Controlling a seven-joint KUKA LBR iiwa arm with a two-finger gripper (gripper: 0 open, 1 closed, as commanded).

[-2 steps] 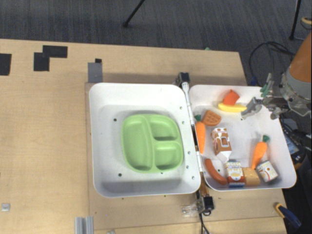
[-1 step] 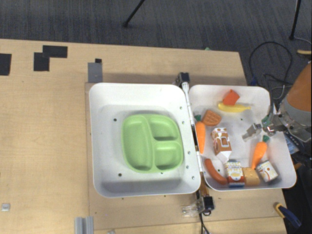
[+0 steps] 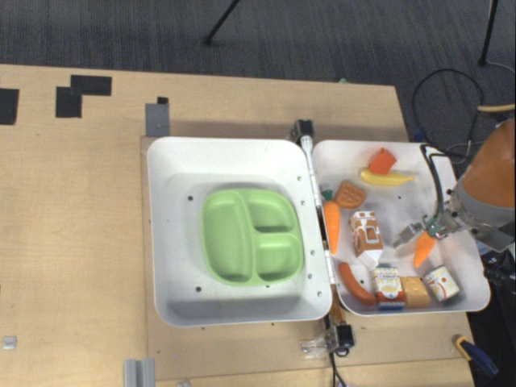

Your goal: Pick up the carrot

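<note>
The carrot (image 3: 330, 226) lay well away from the gripper (image 3: 421, 234), across the right bin (image 3: 476, 297) against its far wall. Its long axis ran along that wall, green top pointing to the bin's upper edge. Whether the gripper was open or closed could not be told. An orange wedge (image 3: 423, 251) sat just below it. A carton (image 3: 365, 232) stood between gripper and carrot, with a sausage (image 3: 355, 283) and a banana (image 3: 387, 178) nearby. The other bin (image 3: 177, 176) held a green plate (image 3: 251, 234). Both sat on a wooden bench (image 3: 72, 232) over dark carpet (image 3: 121, 14).
</note>
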